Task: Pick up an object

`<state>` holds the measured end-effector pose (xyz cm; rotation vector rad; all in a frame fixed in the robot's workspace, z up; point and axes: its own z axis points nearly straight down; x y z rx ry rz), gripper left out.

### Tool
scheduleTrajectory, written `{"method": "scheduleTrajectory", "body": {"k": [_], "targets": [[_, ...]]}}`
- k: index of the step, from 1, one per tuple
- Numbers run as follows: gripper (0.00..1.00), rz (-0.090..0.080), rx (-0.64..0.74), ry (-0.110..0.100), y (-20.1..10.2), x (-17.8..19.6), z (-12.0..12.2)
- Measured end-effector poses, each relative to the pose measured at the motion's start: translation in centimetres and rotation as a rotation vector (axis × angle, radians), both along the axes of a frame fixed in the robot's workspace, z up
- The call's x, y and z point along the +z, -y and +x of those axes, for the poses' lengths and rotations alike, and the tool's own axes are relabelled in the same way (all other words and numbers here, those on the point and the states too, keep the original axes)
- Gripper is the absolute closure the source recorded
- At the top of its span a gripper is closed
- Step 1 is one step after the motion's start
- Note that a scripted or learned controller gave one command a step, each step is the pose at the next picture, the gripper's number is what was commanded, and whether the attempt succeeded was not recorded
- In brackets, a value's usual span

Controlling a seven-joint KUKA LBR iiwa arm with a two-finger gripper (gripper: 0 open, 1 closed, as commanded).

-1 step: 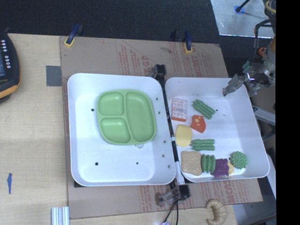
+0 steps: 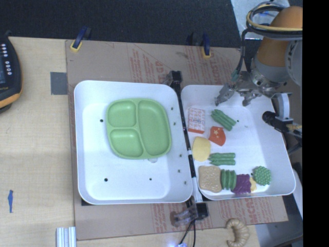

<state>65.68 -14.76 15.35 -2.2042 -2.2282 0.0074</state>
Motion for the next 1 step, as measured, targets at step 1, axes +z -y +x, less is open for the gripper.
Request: {"method": "scheduleTrajectory", "body": {"k": [1], "targets": [[0.0,-0.004,-0.005,0.013,-2.84,-6.05,-2.68]]}}
